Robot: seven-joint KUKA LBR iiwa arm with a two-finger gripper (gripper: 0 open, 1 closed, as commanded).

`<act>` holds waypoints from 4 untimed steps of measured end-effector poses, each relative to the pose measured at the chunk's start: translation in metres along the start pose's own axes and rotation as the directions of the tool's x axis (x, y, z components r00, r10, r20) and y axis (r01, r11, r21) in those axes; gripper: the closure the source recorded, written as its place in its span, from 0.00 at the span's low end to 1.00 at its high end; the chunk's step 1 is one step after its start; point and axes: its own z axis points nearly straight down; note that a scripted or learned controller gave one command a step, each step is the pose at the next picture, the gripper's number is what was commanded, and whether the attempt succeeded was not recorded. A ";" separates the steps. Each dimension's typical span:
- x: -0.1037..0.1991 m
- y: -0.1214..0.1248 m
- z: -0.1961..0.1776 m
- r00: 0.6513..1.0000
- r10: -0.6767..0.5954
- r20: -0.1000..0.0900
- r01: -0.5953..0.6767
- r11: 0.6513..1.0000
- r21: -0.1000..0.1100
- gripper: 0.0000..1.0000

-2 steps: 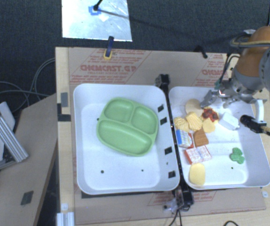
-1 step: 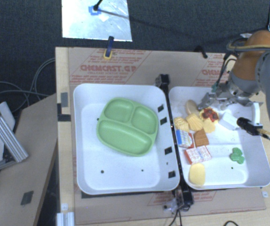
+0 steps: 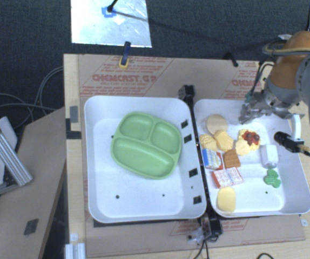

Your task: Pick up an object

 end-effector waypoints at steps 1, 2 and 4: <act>-0.005 0.002 -0.046 1.000 0.004 -0.001 -0.004 1.000 0.000 1.00; -0.014 0.005 -0.106 1.000 0.006 0.000 -0.006 1.000 -0.001 1.00; 0.049 -0.007 -0.130 1.000 0.000 -0.004 0.000 1.000 0.005 1.00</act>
